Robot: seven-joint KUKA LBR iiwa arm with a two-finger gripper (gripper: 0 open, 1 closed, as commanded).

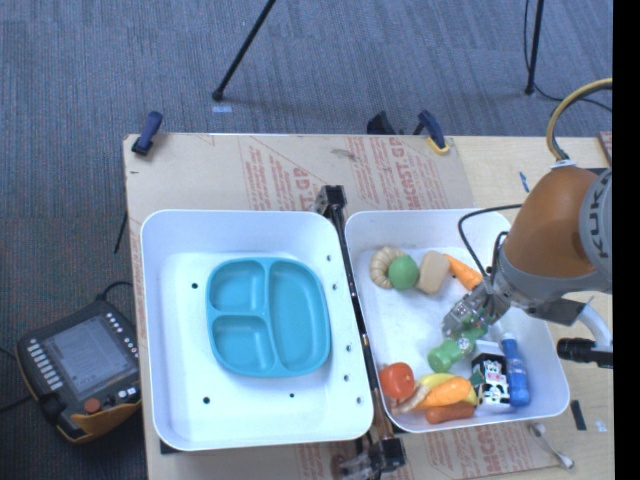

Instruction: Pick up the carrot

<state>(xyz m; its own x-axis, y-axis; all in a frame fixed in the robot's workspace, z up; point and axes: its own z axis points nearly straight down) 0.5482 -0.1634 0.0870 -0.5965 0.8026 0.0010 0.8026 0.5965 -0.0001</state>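
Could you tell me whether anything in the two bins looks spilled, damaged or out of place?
Nothing stands out. The blue plate lies flat in the left bin; the toy food sits loosely heaped in the right bin, with the gripper above it.

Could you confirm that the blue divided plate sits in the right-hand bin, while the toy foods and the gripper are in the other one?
Not quite: the camera view shows the blue divided plate in the left-hand bin. The toy foods, including the carrot, and the gripper are in the right-hand bin.
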